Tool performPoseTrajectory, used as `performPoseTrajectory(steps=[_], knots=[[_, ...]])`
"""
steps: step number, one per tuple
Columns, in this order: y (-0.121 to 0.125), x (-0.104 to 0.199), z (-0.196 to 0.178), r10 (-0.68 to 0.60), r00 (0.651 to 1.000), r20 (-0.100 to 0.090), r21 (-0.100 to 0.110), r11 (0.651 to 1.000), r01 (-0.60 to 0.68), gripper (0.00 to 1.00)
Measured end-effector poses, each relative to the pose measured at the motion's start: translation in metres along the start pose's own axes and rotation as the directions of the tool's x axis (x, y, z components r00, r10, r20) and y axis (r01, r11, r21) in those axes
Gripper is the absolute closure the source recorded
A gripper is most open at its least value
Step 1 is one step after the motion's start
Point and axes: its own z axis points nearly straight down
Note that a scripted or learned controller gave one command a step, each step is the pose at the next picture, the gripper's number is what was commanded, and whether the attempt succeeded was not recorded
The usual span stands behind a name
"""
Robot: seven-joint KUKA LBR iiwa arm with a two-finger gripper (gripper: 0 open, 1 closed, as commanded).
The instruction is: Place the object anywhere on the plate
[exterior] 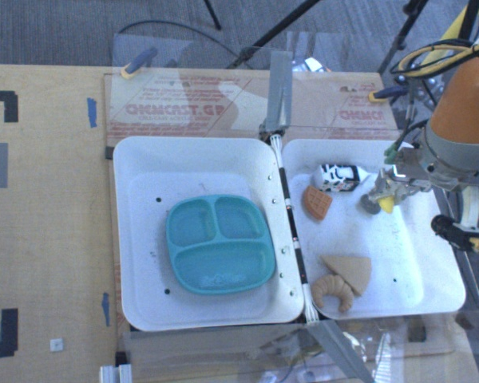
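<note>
My arm (455,134) shows a rounded orange band above a grey wrist section — smooth, matte casing. Yellow and black cables loop over its top. Below the wrist I see a pale metal gripper (381,199) — blocky, silver-grey, with a yellow bit at the tip.

One fixed camera looks down aslant, seemingly from moderate height, over both bins (211,159).
</note>
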Motion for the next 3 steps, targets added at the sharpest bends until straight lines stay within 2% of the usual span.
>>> performPoseTrajectory(steps=[1,2,3], knots=[[0.010,0.109,-0.020,-0.156,0.988,-0.001,-0.003,0.988,0.156,1.00],[-0.073,0.181,-0.011,-0.316,0.949,-0.002,0.002,0.949,0.316,1.00],[-0.072,0.180,-0.011,-0.315,0.949,-0.002,0.001,0.949,0.315,0.00]])
